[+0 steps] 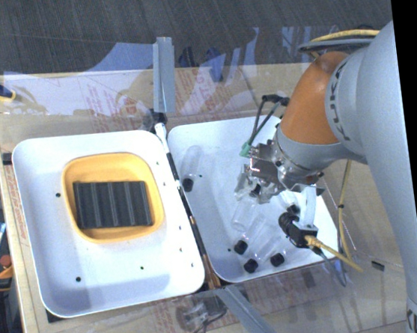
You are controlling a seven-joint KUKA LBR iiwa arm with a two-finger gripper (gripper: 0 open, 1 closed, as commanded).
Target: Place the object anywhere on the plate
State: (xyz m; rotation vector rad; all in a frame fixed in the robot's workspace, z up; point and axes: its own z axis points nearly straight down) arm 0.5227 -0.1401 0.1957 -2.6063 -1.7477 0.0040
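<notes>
We find the gripper (260, 186) low in the right bin (206, 147), among clear plastic bottles (250, 228) with dark caps; we cannot tell its state. We judge this the picking step: no bottle is visibly held. The yellow plate (108, 165) sits in the left bin (45, 220), well apart. Next we need a sure grasp, a lift, then a carry leftward.

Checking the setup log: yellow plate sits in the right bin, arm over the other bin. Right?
Not quite. The camera view shows the yellow plate in the left bin; the arm is over the right bin.
</notes>
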